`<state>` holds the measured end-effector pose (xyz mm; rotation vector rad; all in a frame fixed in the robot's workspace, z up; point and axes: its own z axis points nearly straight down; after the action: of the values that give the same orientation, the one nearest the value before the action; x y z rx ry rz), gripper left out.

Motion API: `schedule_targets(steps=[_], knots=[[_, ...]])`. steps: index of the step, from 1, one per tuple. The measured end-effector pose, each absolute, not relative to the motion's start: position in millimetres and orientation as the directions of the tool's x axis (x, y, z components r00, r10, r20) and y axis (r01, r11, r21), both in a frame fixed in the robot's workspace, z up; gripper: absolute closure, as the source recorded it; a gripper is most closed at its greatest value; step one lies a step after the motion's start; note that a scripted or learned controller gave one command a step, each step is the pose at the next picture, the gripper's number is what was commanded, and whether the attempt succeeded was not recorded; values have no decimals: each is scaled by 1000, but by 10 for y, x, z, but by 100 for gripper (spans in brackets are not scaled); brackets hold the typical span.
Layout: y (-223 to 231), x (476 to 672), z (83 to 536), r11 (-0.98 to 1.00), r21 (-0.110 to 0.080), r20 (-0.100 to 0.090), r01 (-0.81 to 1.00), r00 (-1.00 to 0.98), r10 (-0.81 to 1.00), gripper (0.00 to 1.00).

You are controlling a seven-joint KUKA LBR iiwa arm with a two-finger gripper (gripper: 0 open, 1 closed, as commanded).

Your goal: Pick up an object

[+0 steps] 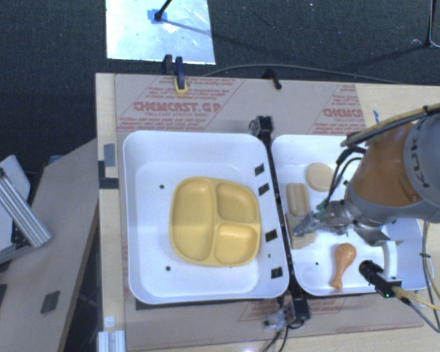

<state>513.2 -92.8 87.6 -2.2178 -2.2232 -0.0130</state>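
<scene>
The right bin (356, 142) holds three toy foods. A round tan disc (319, 175) lies near its back left, with a tan oblong block (297, 197) just in front of it. Toward the front lies a brown drumstick (342, 262). My gripper (306, 225) reaches in from the right and sits low at the near end of the oblong block, beside the bin's left wall. A bit of tan surface (302, 240) shows just under it. The orange-banded wrist (385, 174) covers the middle of the right bin.
In the left bin (143, 160) lies a yellow divided plate (215, 221). A black divider with clips (273, 211) runs between the bins. Cables and a black connector (374, 276) hang by the right bin's front edge.
</scene>
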Motion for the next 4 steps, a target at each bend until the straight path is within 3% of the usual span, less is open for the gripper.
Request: schedule_targets(steps=[1, 3, 4], knots=[[-934, 5159, 1008, 5, 16, 3, 1000, -5, 1000, 100], [-1044, 5173, 2217, 3, 8, -2, 1000, -3, 1000, 100], [-1047, 5183, 2319, 4, 3, 0, 1000, -4, 1000, 100]])
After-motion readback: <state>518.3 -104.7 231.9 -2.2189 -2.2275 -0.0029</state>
